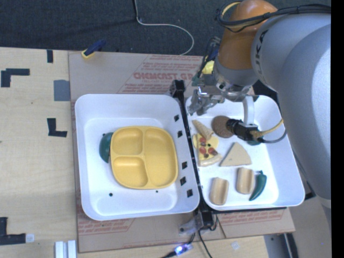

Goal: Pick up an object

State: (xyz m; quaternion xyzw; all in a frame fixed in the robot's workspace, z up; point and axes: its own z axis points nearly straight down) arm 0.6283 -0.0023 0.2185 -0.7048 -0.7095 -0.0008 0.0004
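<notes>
My gripper [198, 105], fingers apart and holding nothing, hovers over the right bin's [285, 190] far-left corner just beyond the pizza slice [206, 144]; descending here, I judge, risks striking the bin wall and closing on air.

Glossy white plastic bins [86, 112], yellow tray [144, 157] (matt) — cardboard [156, 74] beneath

A divided plate [144, 157] lies in the left bin [86, 144]; a pizza slice [206, 144] lies in the right bin [285, 165]
</notes>
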